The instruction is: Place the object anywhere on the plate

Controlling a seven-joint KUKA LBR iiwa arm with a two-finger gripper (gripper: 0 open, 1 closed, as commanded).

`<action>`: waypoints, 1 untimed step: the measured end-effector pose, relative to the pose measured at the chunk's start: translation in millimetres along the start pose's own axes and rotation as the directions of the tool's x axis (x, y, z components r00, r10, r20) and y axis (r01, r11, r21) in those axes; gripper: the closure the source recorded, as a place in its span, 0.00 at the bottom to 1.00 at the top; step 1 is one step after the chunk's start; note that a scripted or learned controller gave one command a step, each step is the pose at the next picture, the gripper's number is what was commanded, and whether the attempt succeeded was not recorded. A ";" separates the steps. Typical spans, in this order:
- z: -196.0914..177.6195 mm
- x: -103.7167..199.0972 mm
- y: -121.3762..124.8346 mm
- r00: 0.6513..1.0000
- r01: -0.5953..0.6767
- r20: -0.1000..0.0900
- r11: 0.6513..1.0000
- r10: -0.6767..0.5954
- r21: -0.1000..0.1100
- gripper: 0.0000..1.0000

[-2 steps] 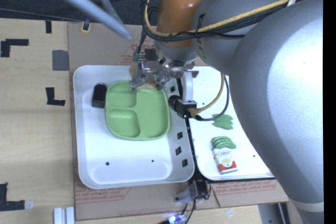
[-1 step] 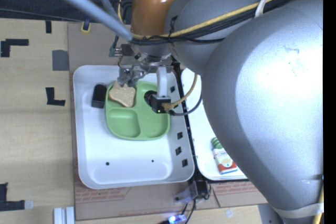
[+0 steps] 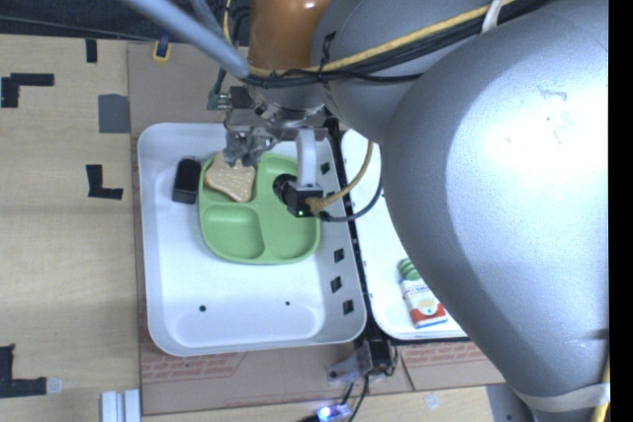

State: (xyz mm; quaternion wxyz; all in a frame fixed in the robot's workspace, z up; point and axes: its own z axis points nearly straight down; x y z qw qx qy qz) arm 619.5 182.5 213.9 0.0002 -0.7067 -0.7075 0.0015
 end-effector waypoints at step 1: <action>-0.1 0.1 0.0 1.000 0.000 0.000 1.000 0.000 0.000 0.00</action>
